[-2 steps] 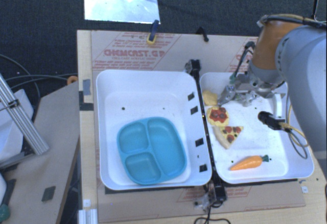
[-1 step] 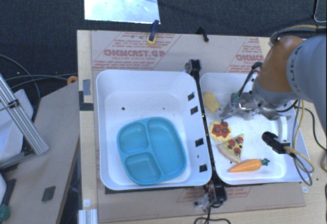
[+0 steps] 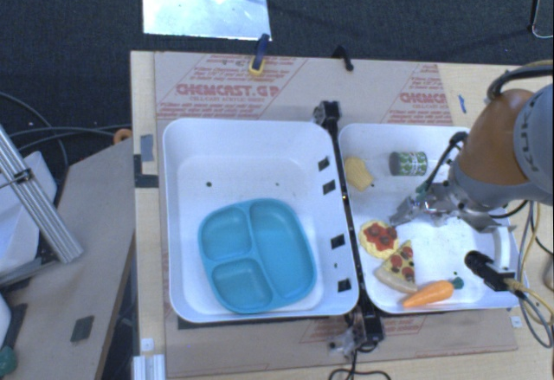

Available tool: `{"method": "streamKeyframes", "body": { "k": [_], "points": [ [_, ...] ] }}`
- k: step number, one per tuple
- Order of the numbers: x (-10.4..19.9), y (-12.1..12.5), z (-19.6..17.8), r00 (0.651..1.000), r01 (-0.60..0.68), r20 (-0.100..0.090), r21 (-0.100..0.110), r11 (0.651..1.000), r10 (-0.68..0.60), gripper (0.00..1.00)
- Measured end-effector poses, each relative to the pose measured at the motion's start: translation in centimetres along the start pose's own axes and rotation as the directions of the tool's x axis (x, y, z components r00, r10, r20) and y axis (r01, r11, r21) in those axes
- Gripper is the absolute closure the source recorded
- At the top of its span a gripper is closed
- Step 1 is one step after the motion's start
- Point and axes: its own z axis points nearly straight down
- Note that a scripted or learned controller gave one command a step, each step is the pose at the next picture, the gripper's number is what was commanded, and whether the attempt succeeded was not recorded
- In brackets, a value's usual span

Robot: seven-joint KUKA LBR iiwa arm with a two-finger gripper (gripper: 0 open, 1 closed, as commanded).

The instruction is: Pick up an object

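The right bin (image 3: 433, 134) holds a yellow lemon-shaped toy (image 3: 357, 171) at its left wall, a small green and grey can (image 3: 408, 164) toward the back, a round pizza piece (image 3: 379, 237), a pizza slice (image 3: 397, 266) and an orange carrot (image 3: 428, 293) at the front. My gripper (image 3: 407, 212) hangs low over the middle of this bin, just right of and above the round pizza piece. It points left, toward the divider. Nothing can be made out in its grasp.
The left bin (image 3: 251, 140) holds a blue divided plate (image 3: 257, 254). A black divider with clips (image 3: 339, 205) runs between the bins. The grey arm with its orange band (image 3: 493, 149) covers the right bin's right side. The bench edge is at the front.
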Motion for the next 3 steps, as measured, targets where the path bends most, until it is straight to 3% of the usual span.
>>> {"method": "streamKeyframes", "body": {
  "k": [1, 2, 3],
  "points": [
    [-5.8, 1.0, -5.4, 1.0, 0.0, 0.005, -0.009, 1.0, 0.0, 0.0],
    [-5.4, 1.0, -6.2, 1.0, 0.004, 0.002, -0.009, 1.0, -0.004, 1.0],
    [-6.2, -3.1, 0.2, 1.0, 0.0, -0.001, -0.002, 1.0, 0.0, 1.0]
  ]
}}
